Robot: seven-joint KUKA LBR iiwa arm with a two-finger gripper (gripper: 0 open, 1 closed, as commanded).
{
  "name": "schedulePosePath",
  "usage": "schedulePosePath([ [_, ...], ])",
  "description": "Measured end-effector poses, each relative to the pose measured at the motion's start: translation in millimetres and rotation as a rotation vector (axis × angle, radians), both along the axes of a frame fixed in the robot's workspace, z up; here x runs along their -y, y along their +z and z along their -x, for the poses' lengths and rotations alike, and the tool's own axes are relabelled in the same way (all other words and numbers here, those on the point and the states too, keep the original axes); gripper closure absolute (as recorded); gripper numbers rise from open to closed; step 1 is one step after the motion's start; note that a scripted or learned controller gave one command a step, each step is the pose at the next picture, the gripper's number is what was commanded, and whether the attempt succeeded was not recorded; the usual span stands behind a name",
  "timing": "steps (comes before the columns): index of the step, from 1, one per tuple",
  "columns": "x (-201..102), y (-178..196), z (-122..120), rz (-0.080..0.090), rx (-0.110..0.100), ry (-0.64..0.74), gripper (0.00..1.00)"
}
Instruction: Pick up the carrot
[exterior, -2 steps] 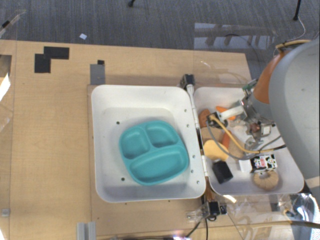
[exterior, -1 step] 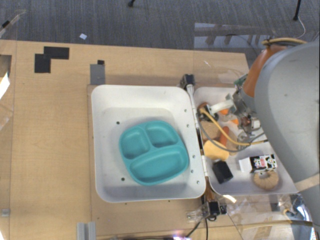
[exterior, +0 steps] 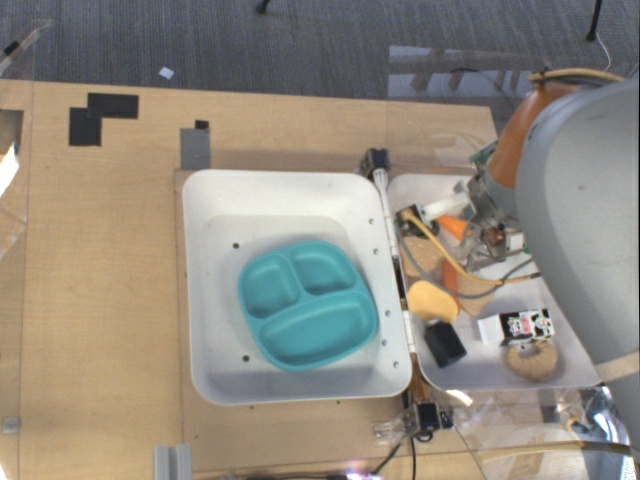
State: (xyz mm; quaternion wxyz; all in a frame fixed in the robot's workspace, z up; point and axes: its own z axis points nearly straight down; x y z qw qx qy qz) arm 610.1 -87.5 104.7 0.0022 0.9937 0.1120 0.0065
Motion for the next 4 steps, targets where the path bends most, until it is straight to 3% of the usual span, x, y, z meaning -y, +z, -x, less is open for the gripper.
schedulePosePath([
  [1, -0.3, -1.2, 0.7, 0.0, -0.003, 0.002, 0.0],
  [2, -2.1, 10.4, -1.4, -0.002, 0.001, 0.01, 1.0],
  [3, -2.1, 10.0, -1.1, -0.002, -0.001, 0.012, 0.0],
  [4, 13.0, -13.4, 15.8, -0.007, -0.002, -0.012, 0.0],
])
